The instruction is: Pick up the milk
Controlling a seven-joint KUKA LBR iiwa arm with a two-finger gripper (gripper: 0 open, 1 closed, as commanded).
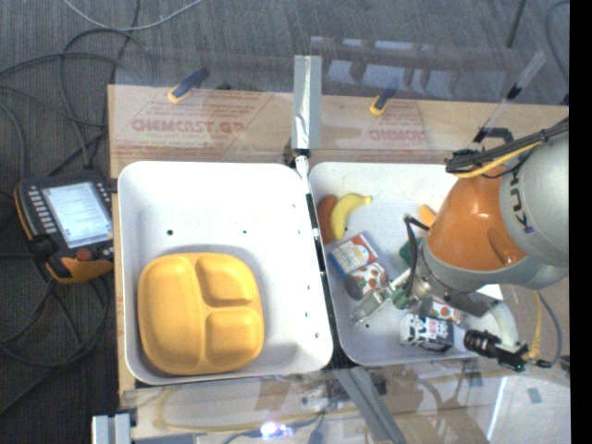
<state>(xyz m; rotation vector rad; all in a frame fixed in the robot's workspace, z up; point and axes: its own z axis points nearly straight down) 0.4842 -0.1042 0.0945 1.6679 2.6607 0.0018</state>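
A small carton, blue and white on top with red print lower down, lies in the right bin near its left wall; it looks like the milk. My gripper hangs low over the bin floor just below and to the right of this carton, touching or nearly touching its lower edge. The orange band and grey wrist rise behind it and hide the middle right of the bin.
A banana and a red fruit lie above the carton. A white carton with dark print lies at the bin's front under the wrist. An orange item peeks out beside the arm. The left bin holds a yellow divided tray.
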